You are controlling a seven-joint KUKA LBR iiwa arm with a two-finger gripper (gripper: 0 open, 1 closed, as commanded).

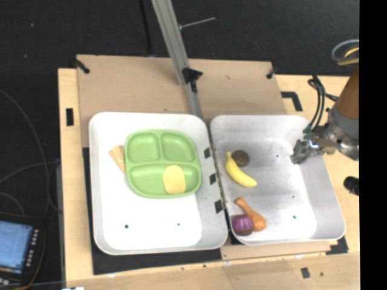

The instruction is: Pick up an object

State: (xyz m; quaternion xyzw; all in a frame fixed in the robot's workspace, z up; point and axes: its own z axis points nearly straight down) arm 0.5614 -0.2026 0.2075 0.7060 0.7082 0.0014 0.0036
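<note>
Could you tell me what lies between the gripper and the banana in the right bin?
In the camera view, just bare white bin floor separates the gripper from the banana; the brown round item sits beside the banana's upper end.

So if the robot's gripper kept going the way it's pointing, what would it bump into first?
Probably the bare floor of the right bin. The gripper points down and a little left, well short of the brown ball and banana. Depth is hard to judge.

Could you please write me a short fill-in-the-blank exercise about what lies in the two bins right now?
1. The yellow block lies in the green ____.
2. The banana lies in the ____ bin.
3. The brown round piece sits beside the ____.
4. The gripper hangs over the ____ bin.

Missing words: tray; right; banana; right
</note>
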